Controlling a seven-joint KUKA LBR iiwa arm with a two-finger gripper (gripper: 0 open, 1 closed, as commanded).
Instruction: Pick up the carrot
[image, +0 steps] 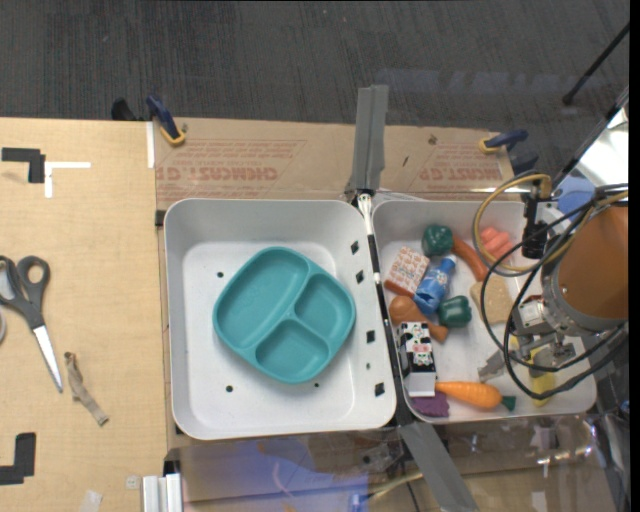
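Tool (527, 352) state: impossible to tell, released or clenched, buried under the wrist and looping cables (505, 215). Nothing visibly gripped.

Carrot (468, 394): flat on the floor of the right bin (445, 204), just to the lower left of the tool, close to the front wall. Green tip turned toward the tool, blunt end nearly touching a purple piece (430, 405).

Likely trouble from here:
- Closing beside the carrot rather than around it, given the sideways offset; probably a grab at the yellow piece (541, 381) directly under the tool instead.
- Rounded, tapered shape, so liable to roll or slip out of a pinch near the thin end.
- Little room by the front wall; risk of striking it on the way down.
- Purple piece and cow-print box (415, 347), just beyond the carrot, easily caught in the same grasp.
- Second orange stick (470, 258), well up and left of the tool, easily mistaken for the target.
- Cables apt to snag on bin contents.

Right bin, crowded: besides the above, a blue bottle (435, 282), a patterned carton (407, 268), two dark green pieces (437, 240), a pink piece (493, 240) and a pale round slice (495, 298), all left or up-left of the tool.

Left bin (172, 300), far left of the tool: one teal divided plate (285, 315), compartments bare.
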